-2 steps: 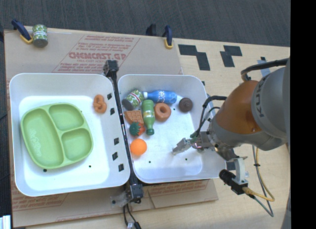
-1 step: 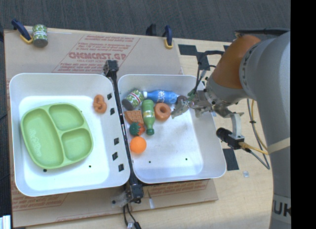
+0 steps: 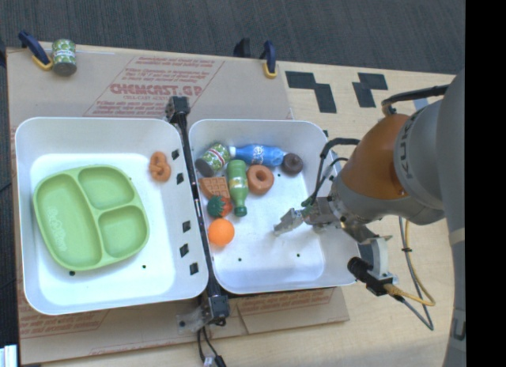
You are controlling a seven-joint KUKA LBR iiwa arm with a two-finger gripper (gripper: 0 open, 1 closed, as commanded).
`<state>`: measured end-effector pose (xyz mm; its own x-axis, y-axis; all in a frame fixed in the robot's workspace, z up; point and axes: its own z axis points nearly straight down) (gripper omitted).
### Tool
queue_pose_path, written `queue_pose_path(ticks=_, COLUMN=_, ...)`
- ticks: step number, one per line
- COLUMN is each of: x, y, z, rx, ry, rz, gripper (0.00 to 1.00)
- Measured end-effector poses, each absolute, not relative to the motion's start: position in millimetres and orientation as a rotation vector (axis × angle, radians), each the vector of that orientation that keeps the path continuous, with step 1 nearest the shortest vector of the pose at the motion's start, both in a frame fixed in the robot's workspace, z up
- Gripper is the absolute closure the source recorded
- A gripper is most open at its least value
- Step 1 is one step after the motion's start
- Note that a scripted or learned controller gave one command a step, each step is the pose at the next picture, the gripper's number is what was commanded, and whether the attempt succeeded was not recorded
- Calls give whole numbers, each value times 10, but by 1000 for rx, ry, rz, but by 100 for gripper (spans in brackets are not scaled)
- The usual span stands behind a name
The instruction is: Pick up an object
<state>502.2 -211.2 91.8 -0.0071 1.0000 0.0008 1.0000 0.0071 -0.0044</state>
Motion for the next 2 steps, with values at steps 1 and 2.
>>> queue_pose_path(ticks=1, x=5910, y=-2103, z=920, rx=-2214, ry=-2227, rz=0, gripper=0)
queue_pose_path(ticks=2, x=5913, y=-2100, z=1021, rx=-2208, ry=-2231, rz=0, gripper=100)
